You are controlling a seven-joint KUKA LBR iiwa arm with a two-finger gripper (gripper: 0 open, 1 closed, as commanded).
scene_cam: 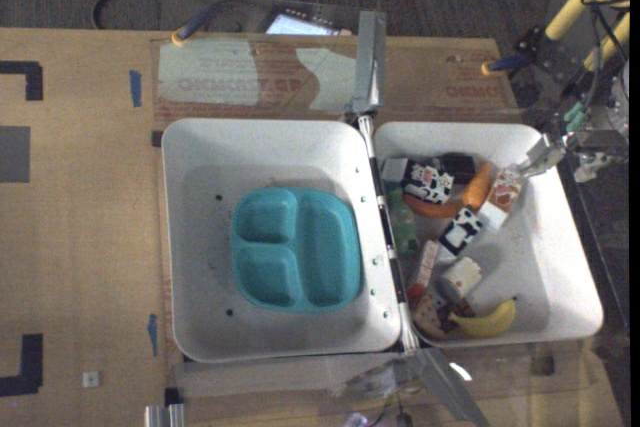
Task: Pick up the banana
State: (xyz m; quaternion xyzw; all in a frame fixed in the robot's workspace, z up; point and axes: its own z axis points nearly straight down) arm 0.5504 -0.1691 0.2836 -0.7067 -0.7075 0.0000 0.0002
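Note:
The yellow banana (486,319) lies in the right bin (560,260) near its front wall, curved, next to a small white block and a brown round piece. My gripper (541,157) hangs over the bin's far right corner, well behind and to the right of the banana, with nothing seen in it. It sits close to a red and white carton (505,190).
Several toys crowd the right bin's left half: two cow-patterned blocks (428,181) (460,230), an orange carrot-like piece (452,206) and a green item (403,233). The left bin (190,215) holds a teal divided tray (296,248). A metal divider (367,75) stands behind the bins.

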